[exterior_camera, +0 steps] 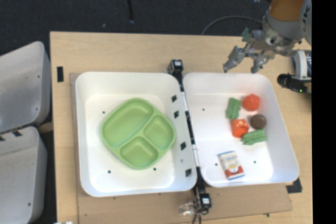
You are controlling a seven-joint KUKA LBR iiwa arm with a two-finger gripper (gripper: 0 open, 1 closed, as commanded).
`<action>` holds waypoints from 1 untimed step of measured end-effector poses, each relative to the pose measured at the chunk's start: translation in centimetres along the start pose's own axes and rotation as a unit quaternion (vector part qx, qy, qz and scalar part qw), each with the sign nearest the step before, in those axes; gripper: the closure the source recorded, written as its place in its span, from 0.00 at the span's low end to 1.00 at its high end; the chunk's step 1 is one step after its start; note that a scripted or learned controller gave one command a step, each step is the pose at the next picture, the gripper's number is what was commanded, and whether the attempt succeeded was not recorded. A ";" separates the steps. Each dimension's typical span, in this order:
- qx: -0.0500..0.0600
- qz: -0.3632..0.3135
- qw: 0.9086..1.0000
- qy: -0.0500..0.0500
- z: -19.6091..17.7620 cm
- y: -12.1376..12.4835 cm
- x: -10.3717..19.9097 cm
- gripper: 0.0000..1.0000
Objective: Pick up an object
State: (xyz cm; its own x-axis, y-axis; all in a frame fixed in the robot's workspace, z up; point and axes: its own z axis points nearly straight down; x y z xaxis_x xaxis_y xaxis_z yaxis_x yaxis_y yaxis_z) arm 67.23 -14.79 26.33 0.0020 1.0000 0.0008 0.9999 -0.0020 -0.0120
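My gripper hangs above the far rim of the right bin, its two fingers spread apart with nothing between them. In that bin lie a red tomato-like ball, a green pod, a red-orange pepper, a dark brown round piece, a second green piece and a small white carton with a red label. All of them sit nearer the camera than the gripper, apart from it.
The left bin holds a green three-compartment plate. A black clip strip joins the two bins. Grey chair-like shapes stand off the bench's left side. A cable curls behind the bench.
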 end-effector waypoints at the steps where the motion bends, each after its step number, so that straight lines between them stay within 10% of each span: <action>1: -0.006 -0.001 1.000 -0.001 -0.9 0.2 0.0 0.00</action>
State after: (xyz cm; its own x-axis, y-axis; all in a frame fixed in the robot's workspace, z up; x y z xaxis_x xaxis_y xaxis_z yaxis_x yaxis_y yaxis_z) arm 67.42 -14.75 27.20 -0.0009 1.0000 -0.0015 1.0000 0.0009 0.0006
